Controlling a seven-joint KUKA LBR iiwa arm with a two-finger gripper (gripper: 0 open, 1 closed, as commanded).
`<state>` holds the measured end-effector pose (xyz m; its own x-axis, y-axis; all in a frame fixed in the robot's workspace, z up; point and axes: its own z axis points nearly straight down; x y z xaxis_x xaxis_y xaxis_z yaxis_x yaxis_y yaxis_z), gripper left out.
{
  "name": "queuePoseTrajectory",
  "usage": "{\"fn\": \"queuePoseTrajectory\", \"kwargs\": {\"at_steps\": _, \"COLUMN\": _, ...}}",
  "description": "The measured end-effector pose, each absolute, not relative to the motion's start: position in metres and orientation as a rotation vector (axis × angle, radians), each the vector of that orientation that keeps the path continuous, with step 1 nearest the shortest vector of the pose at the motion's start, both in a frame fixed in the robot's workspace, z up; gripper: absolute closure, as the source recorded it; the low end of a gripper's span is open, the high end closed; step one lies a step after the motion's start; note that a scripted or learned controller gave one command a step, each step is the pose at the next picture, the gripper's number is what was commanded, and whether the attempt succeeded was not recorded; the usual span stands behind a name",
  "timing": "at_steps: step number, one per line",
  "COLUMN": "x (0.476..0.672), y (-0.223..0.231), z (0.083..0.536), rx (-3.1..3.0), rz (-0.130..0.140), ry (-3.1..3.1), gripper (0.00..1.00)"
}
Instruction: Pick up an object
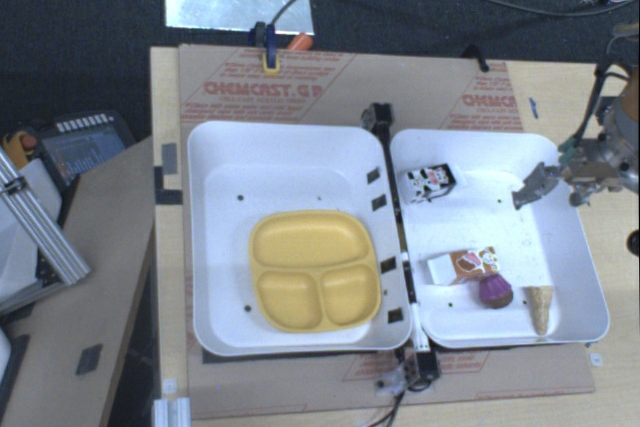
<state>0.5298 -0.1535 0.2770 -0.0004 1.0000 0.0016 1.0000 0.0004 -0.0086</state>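
Hovering at the rim, nothing picked yet

Reaching in from three o'clock, the hand [548, 183] hangs over the right edge of the right bin [570, 245], and I cannot tell from where I stand whether it is released or clenched; nothing is visibly caught in it.

My worry is the spread of targets. They lie well apart from the hand, toward six and nine o'clock of that bin, and several crowd each other. A descent on the purple toy [494, 292] could nudge the orange packet [474, 262] touching it, or catch the white block [441, 269] just beside. The cone [540, 308] sits near the bin's lower wall, where a finger might strike the rim. The black-and-white carton [430, 182] stands alone at ten o'clock and looks the safest pick.

The left bin [220, 215] carries a yellow divided tray [313, 268], its three compartments bare, too wide and flat for an easy grasp.
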Motion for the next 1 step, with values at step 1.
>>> {"fn": "queuePoseTrajectory", "kwargs": {"at_steps": 1, "x": 0.5318, "y": -0.1532, "z": 0.2824, "rx": -2.219, "rz": -0.001, "ry": -2.226, "gripper": 0.0}}
